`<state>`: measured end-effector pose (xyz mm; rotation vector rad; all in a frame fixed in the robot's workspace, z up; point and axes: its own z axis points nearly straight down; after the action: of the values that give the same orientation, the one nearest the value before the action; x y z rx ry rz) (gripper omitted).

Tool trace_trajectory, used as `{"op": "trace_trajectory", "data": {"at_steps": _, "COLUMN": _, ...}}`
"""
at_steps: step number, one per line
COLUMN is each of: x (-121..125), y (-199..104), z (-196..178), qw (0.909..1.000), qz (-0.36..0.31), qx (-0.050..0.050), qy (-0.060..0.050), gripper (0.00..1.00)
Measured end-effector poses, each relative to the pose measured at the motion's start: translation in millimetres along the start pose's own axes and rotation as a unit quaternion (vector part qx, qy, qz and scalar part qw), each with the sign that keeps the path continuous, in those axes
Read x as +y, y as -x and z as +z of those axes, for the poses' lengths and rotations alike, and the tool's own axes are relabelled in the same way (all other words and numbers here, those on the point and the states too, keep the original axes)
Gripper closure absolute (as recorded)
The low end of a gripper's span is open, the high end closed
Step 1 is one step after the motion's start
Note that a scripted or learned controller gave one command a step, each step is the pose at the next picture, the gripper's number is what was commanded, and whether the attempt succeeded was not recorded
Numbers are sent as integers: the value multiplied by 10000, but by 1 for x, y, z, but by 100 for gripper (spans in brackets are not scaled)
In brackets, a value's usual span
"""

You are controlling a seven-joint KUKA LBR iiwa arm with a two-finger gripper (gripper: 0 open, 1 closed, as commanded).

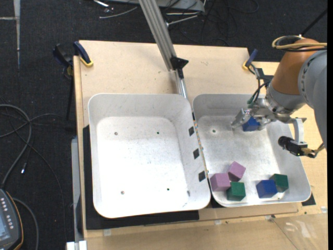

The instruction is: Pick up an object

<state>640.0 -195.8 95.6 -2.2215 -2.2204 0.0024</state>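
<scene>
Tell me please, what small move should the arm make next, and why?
Probably lift straight up a little. The hand is low in the right bin with a blue block at its tip, so a short rise would show whether the block comes along.

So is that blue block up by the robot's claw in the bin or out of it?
In. The small blue block sits over the right white bin's floor, at the gripper.
</scene>
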Motion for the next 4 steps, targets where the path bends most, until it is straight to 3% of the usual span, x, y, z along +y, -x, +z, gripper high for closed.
{"op": "trace_trajectory", "data": {"at_steps": 1, "x": 2, "y": 0, "z": -11, "qw": 10000, "qz": -15, "qx": -10, "qy": 19, "gripper": 100}}
{"op": "trace_trajectory", "data": {"at_steps": 2, "x": 8, "y": -13, "z": -3, "qw": 10000, "qz": -16, "qx": -18, "qy": 30, "gripper": 100}}
{"op": "trace_trajectory", "data": {"at_steps": 3, "x": -1, "y": -88, "z": -22, "qw": 10000, "qz": -44, "qx": 16, "qy": 10, "gripper": 100}}
{"op": "trace_trajectory", "data": {"at_steps": 4, "x": 23, "y": -171, "z": -110, "qw": 10000, "qz": -54, "qx": 18, "qy": 59, "gripper": 100}}
